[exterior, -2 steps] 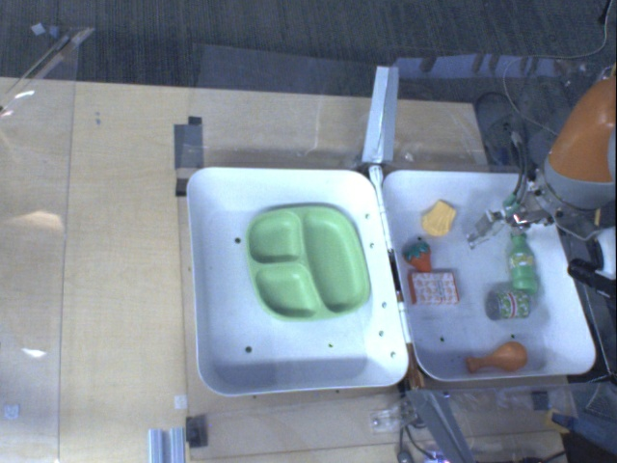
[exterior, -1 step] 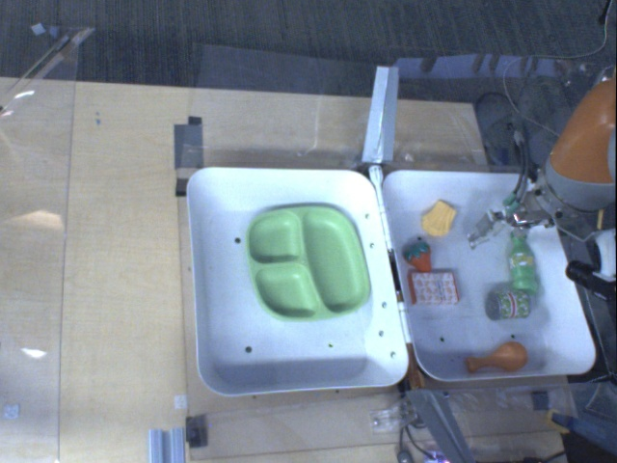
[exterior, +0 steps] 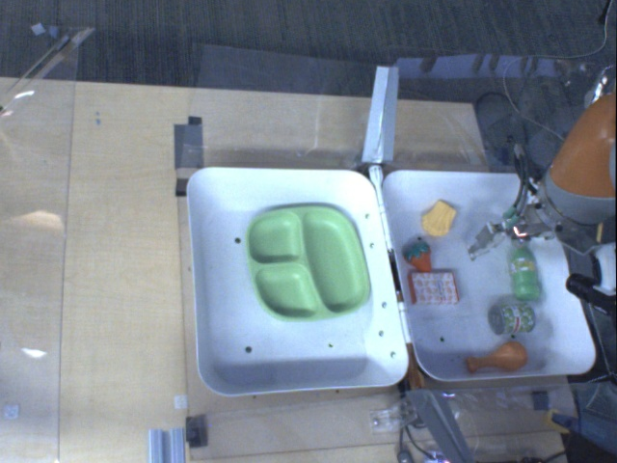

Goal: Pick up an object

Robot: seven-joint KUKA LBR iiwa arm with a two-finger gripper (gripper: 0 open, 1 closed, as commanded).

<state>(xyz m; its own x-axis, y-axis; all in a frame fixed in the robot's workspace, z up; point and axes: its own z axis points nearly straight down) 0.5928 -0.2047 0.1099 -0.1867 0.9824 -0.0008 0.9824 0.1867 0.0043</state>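
On the wooden desk [exterior: 116,287] sit two shallow white bins side by side. The left bin [exterior: 222,345] holds a pale green divided tray [exterior: 308,260] with three compartments, lying flat near its middle. The right bin [exterior: 569,340] holds several small things, well apart: a yellow block [exterior: 440,218] near the back, a small orange and teal object [exterior: 416,253], a flat pink patterned packet [exterior: 434,287], a clear green bottle [exterior: 524,276] lying on its side, a round greenish can [exterior: 511,317] and an orange gourd-shaped toy [exterior: 499,357] by the front wall. The gripper [exterior: 509,230] hangs over the right bin just behind the bottle, its thin fingers spread apart with nothing between them.
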